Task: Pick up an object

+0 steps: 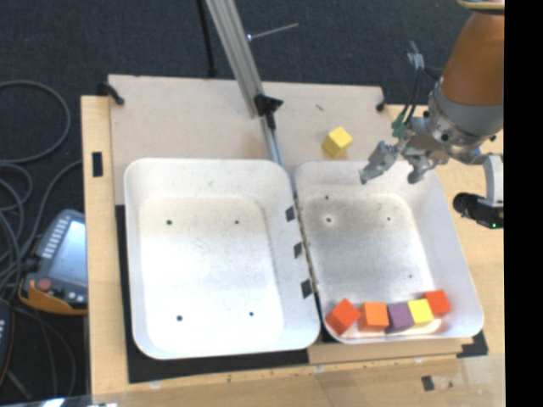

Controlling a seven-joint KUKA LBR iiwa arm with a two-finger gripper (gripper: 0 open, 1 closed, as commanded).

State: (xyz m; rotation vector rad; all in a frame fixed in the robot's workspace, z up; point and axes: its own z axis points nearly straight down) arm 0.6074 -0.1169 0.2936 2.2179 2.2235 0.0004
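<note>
Gripper [398,167] is seen over the far edge of the right bin [454,253], hanging from the grey wrist with the orange band above it. The 2 fingers [374,164] are spread apart, with open air between them. Nothing is held and nothing is touched by either tip, as far as can be made out; the tips appear raised above the bin rim.

5 blocks are lined up along the near wall of the right bin, touching or nearly touching in a row: red-orange block [344,315] at the left end, tilted; then orange block [376,315], purple block [399,315], yellow block [421,312], and red block [437,303] at the right end. All 5 are well apart from the gripper, on the opposite side of the bin.

1 loose yellow cube [337,141] is seen on the bench board [187,117] outside both bins, just beyond the far rim of the right bin and left of the gripper, not in contact with it.

Left bin [212,253] is seen beside the right one, rims touching at the middle. An aluminium post [233,41] is mounted behind the junction of the bins.
</note>
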